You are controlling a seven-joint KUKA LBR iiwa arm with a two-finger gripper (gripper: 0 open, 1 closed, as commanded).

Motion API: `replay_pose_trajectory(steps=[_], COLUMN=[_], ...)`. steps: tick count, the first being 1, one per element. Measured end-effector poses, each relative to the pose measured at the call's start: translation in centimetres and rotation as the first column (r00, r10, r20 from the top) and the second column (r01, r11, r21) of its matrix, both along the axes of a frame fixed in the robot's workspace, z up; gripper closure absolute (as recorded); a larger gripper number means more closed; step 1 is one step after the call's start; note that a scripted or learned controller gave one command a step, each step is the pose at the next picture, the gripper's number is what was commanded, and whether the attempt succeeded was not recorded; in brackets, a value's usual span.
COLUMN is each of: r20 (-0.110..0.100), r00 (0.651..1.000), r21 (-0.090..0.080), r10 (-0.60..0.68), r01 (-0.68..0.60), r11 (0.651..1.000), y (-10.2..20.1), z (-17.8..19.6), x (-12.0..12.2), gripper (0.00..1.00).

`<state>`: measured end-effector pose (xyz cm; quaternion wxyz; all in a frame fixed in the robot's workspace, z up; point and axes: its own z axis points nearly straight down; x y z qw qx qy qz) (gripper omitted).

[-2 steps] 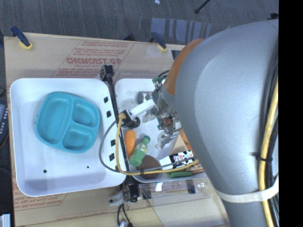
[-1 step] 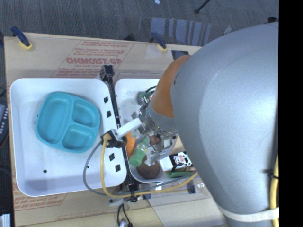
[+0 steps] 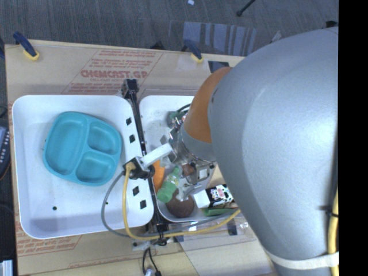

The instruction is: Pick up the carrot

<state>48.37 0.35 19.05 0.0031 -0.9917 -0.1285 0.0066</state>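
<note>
The carrot (image 3: pixel 158 176) appears as a small orange piece at the left wall of the right bin (image 3: pixel 154 112), partly covered by a white bar and a green item (image 3: pixel 168 186). My gripper (image 3: pixel 183 172) hangs under the orange wrist band, just right of the carrot and over the green item. The large grey arm hides most of the right bin.
A blue sectioned plate (image 3: pixel 83 147) lies in the left bin (image 3: pixel 29 171). At the right bin's front lie a brown round item (image 3: pixel 183 207) and a small black-and-white box (image 3: pixel 219 195). Yellow and grey cables (image 3: pixel 123 209) loop over the divider between the bins.
</note>
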Motion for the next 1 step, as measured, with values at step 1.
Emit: replay_pose_trajectory(steps=[1], r20=[0.000], r00=[1.000], r21=[0.000], r10=[0.000], r01=[0.000], r11=[1.000], y=[0.00], z=[0.00], x=[0.00], gripper=[0.00])
